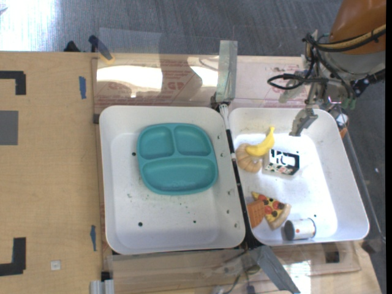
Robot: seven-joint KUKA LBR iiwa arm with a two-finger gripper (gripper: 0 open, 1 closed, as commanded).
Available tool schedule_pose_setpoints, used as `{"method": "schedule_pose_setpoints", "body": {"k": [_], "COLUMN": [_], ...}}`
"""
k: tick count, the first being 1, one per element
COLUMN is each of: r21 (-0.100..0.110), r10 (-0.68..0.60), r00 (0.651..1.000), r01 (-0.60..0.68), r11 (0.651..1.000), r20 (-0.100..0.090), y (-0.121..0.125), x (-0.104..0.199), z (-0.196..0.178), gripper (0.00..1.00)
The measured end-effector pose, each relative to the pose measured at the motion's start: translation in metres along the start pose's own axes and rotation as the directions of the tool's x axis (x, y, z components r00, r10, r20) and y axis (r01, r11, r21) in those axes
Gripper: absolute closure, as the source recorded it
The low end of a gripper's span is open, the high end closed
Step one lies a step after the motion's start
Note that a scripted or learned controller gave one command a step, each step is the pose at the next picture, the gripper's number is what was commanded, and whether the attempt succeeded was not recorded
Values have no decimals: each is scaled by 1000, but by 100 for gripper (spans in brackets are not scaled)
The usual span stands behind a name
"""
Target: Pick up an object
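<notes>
**Pick attempt: gripper poised over the far edge of the right bin, nothing held**

I read the bench from left to right. The left bin [116, 182] holds one thing, a teal divided plate [177, 158], lying flat and slightly toward the far side of the bin floor. It has three compartments, and I see nothing in any of them. I judge it a poor pick target: it is broad, low and lies flush on the floor, so two fingers have little to close on.

The right bin [343, 182] holds all the candidate objects. They sit in its left half, close to the wall shared with the left bin. At the far end of this group a croissant [248, 158] touches a yellow banana [264, 143], which leans across its right side. Just beside them to the right lies a small black-and-white box [282, 162]. Nearer to me, and apart from that cluster, a pizza slice [267, 211] lies flat, and a small grey-and-white can [300, 228] lies on its side just to the right of it.

The gripper [301, 122] hangs at the far right of this bin, near the far wall, with the arm's cables [294, 78] looped above it. I see no object between its fingers. From this angle I cannot tell whether the fingers are spread or closed.

In my judgement the banana and the box are the nearest targets, a short move nearer and left of the gripper. The banana's contact with the croissant could cause both to shift on approach.
</notes>
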State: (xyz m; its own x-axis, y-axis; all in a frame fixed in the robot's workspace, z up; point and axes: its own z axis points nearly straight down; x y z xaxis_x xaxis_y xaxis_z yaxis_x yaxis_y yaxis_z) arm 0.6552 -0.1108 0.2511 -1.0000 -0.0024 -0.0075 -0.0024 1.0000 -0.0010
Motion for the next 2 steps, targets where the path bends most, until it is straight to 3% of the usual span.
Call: {"method": "schedule_pose_setpoints", "body": {"k": [1,2], "r21": [-2,-3], "r10": [194,194], "r00": [981,980], "r01": [-194,-194], "r11": [981,981], "r20": [5,36], "y": [-4,-3], "x": [-15,-22], "z": [135,119], "gripper": [0,100]}}
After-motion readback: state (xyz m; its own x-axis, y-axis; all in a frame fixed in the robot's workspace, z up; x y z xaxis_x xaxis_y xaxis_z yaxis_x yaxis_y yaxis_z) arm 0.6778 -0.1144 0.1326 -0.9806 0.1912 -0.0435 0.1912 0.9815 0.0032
